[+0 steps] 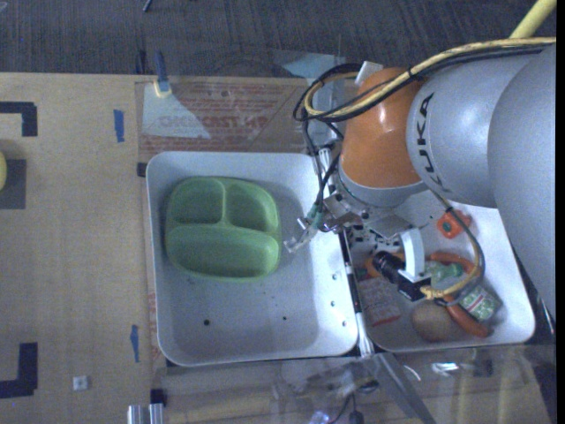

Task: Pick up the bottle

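Observation:
A small clear object with a greenish tint [298, 234], possibly the bottle, sits at the right side of the left bin [238, 334], just off the green plate's corner. My gripper [357, 226] hangs under the orange wrist band over the divider between the two bins, close to the right of that clear object. The wrist and arm hide much of the right bin's [516, 325] upper part. I cannot make out whether the clear object touches the gripper.
A green divided plate [221, 228] lies in the left bin's upper half. Crowded in the right bin's lower part are a brown rounded item [433, 322], orange pieces [466, 321], a green packet [481, 305] and a red-and-white labelled item [381, 303].

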`<state>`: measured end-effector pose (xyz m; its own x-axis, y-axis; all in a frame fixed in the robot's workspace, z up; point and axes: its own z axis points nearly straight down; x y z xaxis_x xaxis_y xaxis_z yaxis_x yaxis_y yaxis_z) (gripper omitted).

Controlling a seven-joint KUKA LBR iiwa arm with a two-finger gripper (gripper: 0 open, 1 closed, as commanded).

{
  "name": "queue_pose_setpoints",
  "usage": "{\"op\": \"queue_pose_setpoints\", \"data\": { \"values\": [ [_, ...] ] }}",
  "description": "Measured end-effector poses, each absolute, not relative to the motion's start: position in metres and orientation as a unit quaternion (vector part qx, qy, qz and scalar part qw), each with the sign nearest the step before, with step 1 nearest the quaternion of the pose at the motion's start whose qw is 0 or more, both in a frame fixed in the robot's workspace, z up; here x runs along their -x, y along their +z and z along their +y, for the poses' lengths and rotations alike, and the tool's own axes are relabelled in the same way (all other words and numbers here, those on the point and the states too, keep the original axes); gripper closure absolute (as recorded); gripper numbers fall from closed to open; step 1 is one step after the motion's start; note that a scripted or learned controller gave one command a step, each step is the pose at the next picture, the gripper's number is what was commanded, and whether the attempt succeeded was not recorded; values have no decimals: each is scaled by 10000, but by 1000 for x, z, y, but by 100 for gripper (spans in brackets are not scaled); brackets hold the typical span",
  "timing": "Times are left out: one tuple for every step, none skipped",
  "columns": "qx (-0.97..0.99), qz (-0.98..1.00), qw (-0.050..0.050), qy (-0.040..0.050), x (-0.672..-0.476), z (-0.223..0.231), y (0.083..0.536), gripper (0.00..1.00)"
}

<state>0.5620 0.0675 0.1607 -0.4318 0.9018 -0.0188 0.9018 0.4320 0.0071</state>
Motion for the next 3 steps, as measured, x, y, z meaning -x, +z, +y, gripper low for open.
{"op": "queue_pose_setpoints", "data": {
  "values": [
    [-6188,7844,373,189,-611,77,150,0],
    [-6773,7357,11,5,-637,49,186,0],
    [-6501,7596,221,34,-625,88,156,0]
  ]
}}
